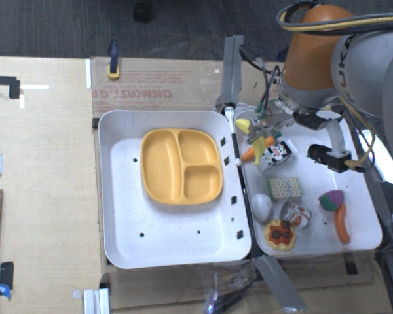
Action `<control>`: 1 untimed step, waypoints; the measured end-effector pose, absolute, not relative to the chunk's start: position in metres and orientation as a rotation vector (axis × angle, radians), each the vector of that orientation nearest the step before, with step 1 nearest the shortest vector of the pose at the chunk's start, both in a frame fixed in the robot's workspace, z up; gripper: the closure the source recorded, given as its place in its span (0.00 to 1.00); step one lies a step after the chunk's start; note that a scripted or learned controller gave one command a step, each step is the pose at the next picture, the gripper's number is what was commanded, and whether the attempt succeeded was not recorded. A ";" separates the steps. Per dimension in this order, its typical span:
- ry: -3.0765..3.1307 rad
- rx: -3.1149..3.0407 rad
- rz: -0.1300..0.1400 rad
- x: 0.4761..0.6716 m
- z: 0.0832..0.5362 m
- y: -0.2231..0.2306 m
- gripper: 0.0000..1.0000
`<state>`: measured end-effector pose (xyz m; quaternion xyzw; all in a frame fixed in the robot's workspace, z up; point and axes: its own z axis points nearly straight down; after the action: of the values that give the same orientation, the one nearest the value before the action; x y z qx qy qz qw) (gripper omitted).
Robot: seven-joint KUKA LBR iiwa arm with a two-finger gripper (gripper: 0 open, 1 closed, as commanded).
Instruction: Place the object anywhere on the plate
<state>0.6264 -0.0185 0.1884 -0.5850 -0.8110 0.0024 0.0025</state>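
While hanging low over the far left corner of the right bin (373,237), sits the pincer (261,124) among a yellow piece (242,124) and a toy carrot (257,150); cannot tell how wide. Lies just beside, toward the bin's middle: a black-and-white cow toy (275,153). Rests in the left bin (118,234), toward its far edge: the yellow three-compartment plate (181,166), bare.

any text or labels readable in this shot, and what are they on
"KUKA", partly visible, dark letters running vertically on the grey arm.
Red printed lettering on the cardboard sheet behind the left bin, upside down from this view; too blurred to read reliably.
Printing on the small can in the right bin: too small to read.
The yellow plate carries no text.
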 end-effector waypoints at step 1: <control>-2.661 -1.664 0.007 0.631 0.188 0.056 1.00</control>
<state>0.6314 0.0557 0.1881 -0.5304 -0.8478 0.0022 0.0016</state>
